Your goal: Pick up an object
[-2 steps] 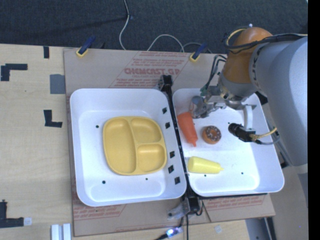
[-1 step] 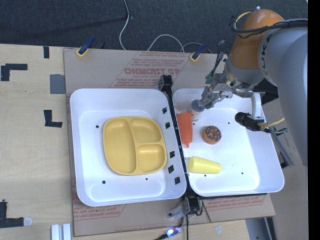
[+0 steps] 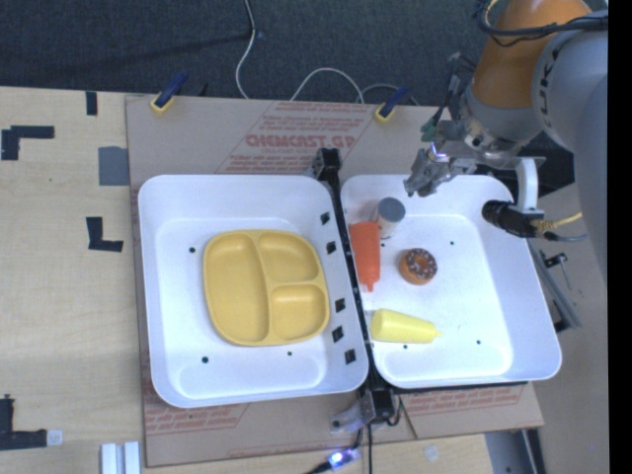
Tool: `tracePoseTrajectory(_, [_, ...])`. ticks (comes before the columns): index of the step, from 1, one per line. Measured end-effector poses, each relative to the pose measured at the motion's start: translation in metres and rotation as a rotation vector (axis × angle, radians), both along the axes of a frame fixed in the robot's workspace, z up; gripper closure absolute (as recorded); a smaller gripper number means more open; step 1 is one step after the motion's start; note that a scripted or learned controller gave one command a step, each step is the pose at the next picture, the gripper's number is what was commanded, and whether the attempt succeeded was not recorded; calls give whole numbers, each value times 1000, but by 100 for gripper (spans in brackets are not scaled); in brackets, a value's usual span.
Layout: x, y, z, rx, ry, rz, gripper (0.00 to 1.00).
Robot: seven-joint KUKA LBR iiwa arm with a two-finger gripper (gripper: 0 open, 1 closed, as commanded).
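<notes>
end effector (image 3: pixel 427 178) over right bin (image 3: pixel 513 304) rim | finger gap unclear | near bottle (image 3: pixel 389 215)

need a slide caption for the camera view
Gripper above right white bin's far edge; orange carrot, sprinkled donut, yellow cone inside.

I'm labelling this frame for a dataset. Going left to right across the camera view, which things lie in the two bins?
Yellow divided plate in the left bin → orange carrot-shaped toy → yellow cone-shaped piece → sprinkled donut, these three in the right bin. The small grey-capped bottle sits over the carrot's far end, so I left it out.
</notes>
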State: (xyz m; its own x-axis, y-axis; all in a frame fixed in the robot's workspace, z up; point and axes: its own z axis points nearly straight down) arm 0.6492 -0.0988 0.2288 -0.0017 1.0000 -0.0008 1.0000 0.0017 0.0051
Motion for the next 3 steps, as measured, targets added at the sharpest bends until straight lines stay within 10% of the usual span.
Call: tracePoseTrajectory(3, [-70,150,-13,2,10,3,100])
